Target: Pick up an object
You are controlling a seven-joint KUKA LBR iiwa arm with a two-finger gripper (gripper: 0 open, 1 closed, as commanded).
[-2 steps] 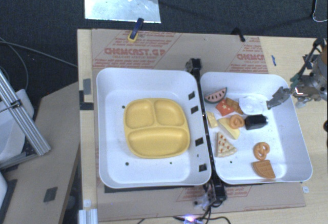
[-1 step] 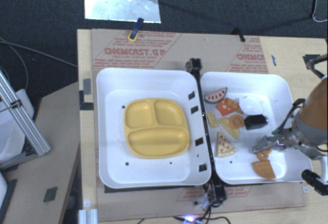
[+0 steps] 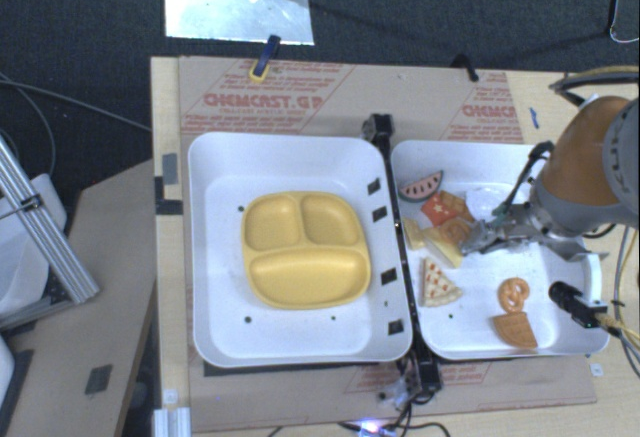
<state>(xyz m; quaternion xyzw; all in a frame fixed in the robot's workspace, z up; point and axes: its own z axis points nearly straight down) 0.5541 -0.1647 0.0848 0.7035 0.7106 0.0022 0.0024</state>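
Fingers of the gripper (image 3: 478,237) reach leftward at the middle of the right bin (image 3: 560,345), their dark tips low over the cluster of toy food, but whether they stand apart or closed cannot be told at this size and blur. Nothing shows between them, so the pick looks not yet made. Nearest the tips lie a yellow cheese wedge (image 3: 445,247) and an orange-red piece (image 3: 447,210), touching each other; a watermelon slice (image 3: 421,186) sits toward the upper left of that bin, a pizza slice (image 3: 436,282) below, a pretzel (image 3: 513,294) and a brown flat piece (image 3: 516,330) toward the lower right. These look like small, hard, smooth plastic shapes, thin and low, likely to slip sideways. A good grasp would probably centre on one piece, clear of its neighbours. In the left bin (image 3: 215,225) rests a yellow divided plate (image 3: 303,250), glossy and rounded.
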